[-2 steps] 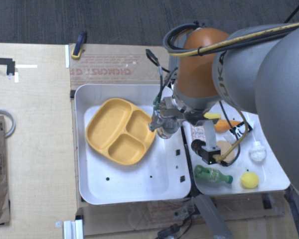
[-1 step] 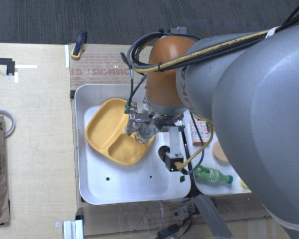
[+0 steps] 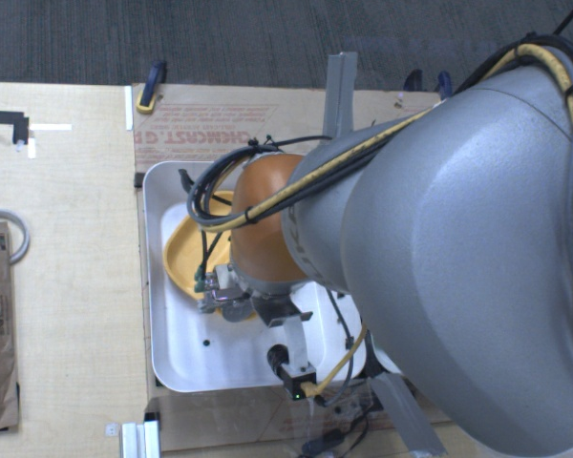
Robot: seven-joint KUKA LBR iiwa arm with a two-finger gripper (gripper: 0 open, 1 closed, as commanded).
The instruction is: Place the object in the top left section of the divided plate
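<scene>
Yellow divided plate (image 3: 183,248) lies centre-left in white bin (image 3: 172,351), gripper (image 3: 231,299) over its lower edge, grip state indiscernible. Placement step apparently underway; next move requires locating target section.

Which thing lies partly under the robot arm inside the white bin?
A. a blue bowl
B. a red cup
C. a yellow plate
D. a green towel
C: the yellow plate lies in the white bin, with the arm covering its right part.
</scene>
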